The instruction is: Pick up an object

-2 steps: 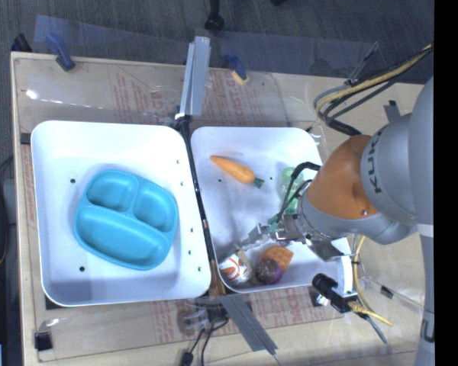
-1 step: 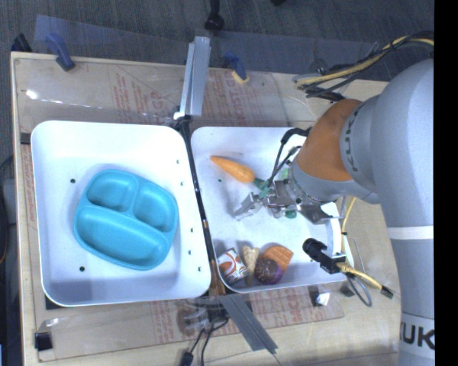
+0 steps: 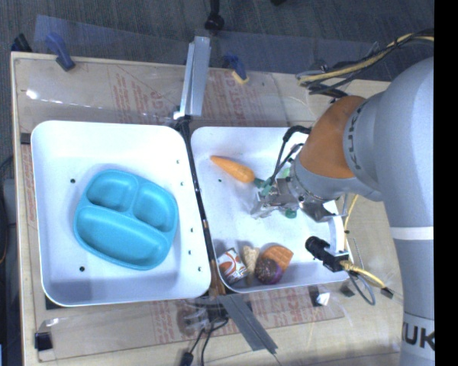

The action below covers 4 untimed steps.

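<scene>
Tapering orange carrot point(image 3: 233, 169), smooth moulded blue tray point(image 3: 127, 219), glossy white bins point(image 3: 53, 139)

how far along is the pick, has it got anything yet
Early. Done: the gripper is down inside the right bin, beside the carrot. In hand: nothing visibly held. Left: grasp and lift; the carrot, the small can and the round purple-orange item lie on the bin floor.

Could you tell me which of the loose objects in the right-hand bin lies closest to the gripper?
The orange carrot. It lies alone just left of the gripper, while the small can and the other items cluster along the bin's near wall, farther off.
</scene>
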Tool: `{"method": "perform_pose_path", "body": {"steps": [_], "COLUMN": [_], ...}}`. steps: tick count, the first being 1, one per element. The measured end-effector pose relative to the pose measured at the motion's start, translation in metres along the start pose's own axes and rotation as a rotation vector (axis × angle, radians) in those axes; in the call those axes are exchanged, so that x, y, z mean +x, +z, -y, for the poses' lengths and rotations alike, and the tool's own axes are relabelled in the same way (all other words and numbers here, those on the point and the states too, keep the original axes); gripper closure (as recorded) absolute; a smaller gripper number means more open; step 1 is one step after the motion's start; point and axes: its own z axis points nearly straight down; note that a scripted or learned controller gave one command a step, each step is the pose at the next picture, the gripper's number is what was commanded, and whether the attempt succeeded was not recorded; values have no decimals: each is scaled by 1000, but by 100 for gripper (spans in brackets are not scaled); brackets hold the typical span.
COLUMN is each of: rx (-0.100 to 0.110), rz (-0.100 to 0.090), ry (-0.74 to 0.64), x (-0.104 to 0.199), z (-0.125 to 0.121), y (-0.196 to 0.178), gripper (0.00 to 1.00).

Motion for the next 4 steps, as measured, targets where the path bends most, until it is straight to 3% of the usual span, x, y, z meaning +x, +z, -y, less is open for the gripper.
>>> {"method": "perform_pose_path", "body": {"steps": [1,2,3,4], "rx": [-1,-2,-10,-1], "rz": [2,2,4,1], "ry": [5,6,2,2], "x": [-23,-23,11,47], "z": [47,47,66,68], "y": [10,10,8,10], "gripper": [100,0,0,0]}}
